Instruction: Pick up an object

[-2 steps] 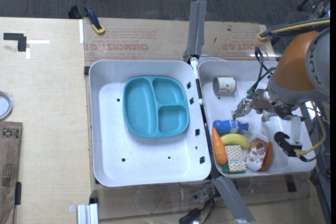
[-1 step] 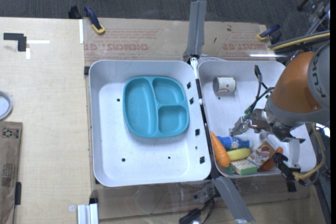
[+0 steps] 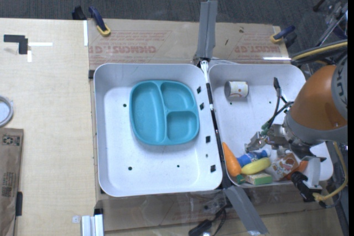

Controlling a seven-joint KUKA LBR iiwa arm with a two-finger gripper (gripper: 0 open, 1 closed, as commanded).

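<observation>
Gripper (image 3: 255,143) hovers low over toys (image 3: 255,166) in right bin (image 3: 251,72).

arm (image 3: 318,105) hides right bin's (image 3: 251,72) right side; gripper (image 3: 259,143) finger state unreadable; tape roll (image 3: 4,111) cut off left

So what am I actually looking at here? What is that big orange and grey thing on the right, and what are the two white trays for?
You are looking down from one camera fixed above a workbench. The orange and grey shape is a robot arm reaching in from the right. Its gripper hangs low over the right bin, above a pile of toy food: a carrot, a banana and other small pieces. A small white cup lies apart near the bin's far end. The left bin holds a blue divided plate. I cannot tell from this view whether the arm has picked anything up.
</observation>
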